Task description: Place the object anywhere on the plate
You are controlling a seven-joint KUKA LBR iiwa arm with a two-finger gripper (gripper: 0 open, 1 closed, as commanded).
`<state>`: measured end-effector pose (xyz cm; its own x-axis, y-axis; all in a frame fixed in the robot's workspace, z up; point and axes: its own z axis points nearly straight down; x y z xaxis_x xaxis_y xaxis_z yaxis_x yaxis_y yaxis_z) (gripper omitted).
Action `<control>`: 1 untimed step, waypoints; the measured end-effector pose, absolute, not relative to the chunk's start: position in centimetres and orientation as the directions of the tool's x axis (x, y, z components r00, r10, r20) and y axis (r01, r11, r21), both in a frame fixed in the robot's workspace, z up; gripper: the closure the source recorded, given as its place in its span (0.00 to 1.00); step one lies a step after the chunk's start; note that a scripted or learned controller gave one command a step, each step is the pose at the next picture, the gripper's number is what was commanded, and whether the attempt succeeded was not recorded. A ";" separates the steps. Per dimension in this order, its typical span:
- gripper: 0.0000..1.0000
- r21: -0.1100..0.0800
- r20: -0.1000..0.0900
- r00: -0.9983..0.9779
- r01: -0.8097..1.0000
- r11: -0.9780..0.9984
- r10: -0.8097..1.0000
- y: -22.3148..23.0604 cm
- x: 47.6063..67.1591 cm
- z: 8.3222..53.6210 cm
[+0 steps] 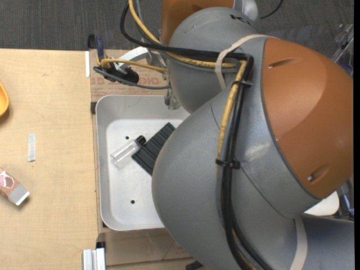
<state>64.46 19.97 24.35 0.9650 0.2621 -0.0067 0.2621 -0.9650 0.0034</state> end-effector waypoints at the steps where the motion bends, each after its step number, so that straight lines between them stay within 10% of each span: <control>1: 1.00 0.001 -0.002 0.966 0.257 -0.966 0.257 22.6 65.3 29.1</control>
